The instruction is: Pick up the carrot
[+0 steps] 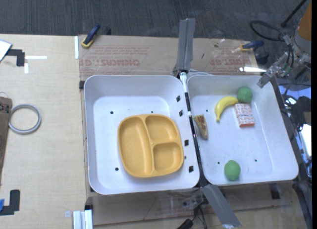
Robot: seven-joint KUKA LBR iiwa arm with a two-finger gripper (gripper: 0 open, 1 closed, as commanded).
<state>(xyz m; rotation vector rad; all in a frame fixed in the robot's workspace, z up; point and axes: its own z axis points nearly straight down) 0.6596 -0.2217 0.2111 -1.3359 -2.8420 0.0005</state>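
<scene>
Carrot (pixel 200 126), as we read the brownish tapered piece, lies against the left wall of the right bin (pixel 265 146), while the gripper (pixel 271 74) hangs over its far-right corner, openness impossible to tell.

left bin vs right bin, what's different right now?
Contents: the left white bin holds one yellow sectioned plate; the right white bin holds several small items: a yellow banana, two green balls, a red-and-white carton and a brown wedge-shaped item.
Arm: the gripper sits by the right bin's far corner, away from the left bin.
Shared: both are shallow and white, side by side.
</scene>
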